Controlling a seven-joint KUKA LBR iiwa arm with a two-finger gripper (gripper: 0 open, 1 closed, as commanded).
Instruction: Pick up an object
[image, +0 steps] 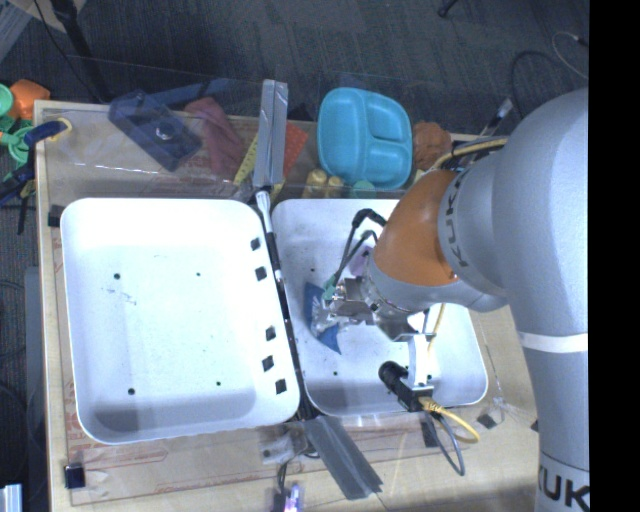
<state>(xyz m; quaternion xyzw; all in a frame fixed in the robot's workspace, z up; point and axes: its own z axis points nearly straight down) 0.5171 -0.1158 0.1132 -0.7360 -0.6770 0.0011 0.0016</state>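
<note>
Gripper (335, 312) is low inside the right bin (460, 385), at the bin's left-centre, with the metallic wrist hardware directly above it from this viewpoint; cannot tell how it is set, since the tip is lost against the clutter of cables and brackets. Only candidate object in the bin: a blue object (322, 318), small, flat-looking, irregular in outline, lying on the bin floor near the left wall. It sits right at the gripper tip, poking out to the left and slightly nearward of it; contact versus just-beside is not resolvable here. Long axis of the visible part runs roughly far-to-near, tapering to a point at the near end. Judgement: the approach is essentially on target laterally, and the coming move turns on whether the tip is centred over the blue piece or offset to its right; most of what is visible lies to the left, so a closure might catch only an edge. Thin, possibly limp piece against a flat floor: risk of a slip or an empty lift. Arm (430, 245) enters from the right, orange band over the bin's far-centre. Left bin (90, 400) adjoins across the central divider. Beyond the bins on the worktop: a turquoise compartment tray (364, 137), plus dark and reddish items further left, unidentified.
</note>
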